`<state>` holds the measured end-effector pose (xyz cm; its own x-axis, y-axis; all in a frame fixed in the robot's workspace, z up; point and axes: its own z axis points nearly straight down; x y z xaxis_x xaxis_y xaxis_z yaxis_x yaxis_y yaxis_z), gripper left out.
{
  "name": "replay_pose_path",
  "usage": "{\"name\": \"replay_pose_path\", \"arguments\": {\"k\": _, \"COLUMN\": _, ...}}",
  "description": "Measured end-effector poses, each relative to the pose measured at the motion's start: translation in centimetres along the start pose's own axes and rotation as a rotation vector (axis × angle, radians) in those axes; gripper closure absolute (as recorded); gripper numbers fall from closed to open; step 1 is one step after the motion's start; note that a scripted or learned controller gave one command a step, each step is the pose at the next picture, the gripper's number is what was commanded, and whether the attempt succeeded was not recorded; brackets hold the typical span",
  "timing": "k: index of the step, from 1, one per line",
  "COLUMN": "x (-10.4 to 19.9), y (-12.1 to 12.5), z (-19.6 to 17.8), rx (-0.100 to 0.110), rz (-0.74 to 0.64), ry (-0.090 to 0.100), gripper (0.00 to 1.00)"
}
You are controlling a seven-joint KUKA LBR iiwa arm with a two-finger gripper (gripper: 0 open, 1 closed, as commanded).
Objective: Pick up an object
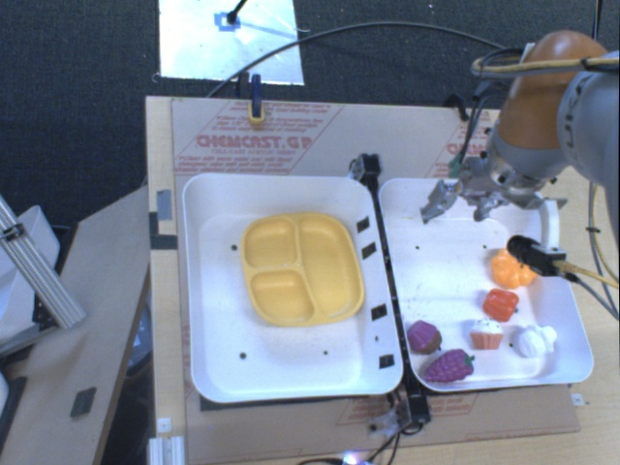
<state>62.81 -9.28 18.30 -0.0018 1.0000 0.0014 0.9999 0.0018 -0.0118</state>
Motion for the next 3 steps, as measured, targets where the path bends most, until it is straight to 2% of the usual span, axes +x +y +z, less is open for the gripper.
{"name": "replay_pose_path", "arguments": {"k": 1, "x": 0.0, "y": 0.3, "z": -0.8, "rx": -0.013, "rz": -0.002, "ry": -0.001, "gripper": 0.0}}
{"name": "replay_pose_path", "arguments": {"k": 3, "x": 0.1, "y": 0.7, "z": 7.6, "rx": -0.011, "rz": 0.0, "ry": -0.001, "gripper": 0.0}}
